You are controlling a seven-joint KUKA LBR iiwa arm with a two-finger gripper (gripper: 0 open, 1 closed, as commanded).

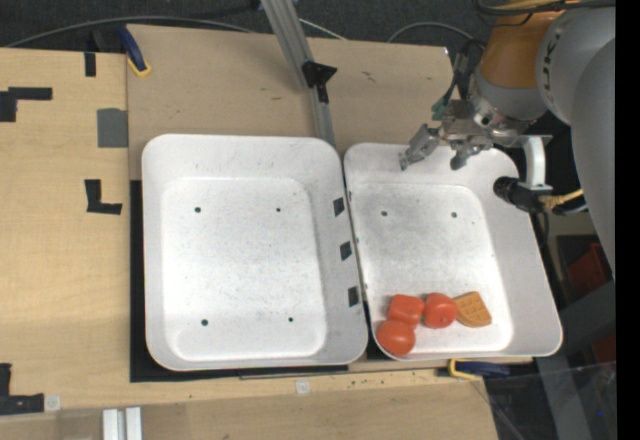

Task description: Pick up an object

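Observation:
Three red tomato-like pieces [414, 318] cluster at the near edge of the right bin [520, 258], with an orange-tan biscuit-like piece [473, 309] beside them on the right. My gripper [434, 156] hovers over the far rim of that right bin, well away from those objects. Its two fingers [412, 154] are spread apart with nothing between them, so it is open. The grey arm with its orange band [520, 38] reaches in from the upper right.
The left bin [160, 228] sits beside the right one, their walls meeting in the middle. A slanted metal pole [290, 28] rises behind the bins. A black cable fitting [515, 192] hangs by the right bin's far right corner.

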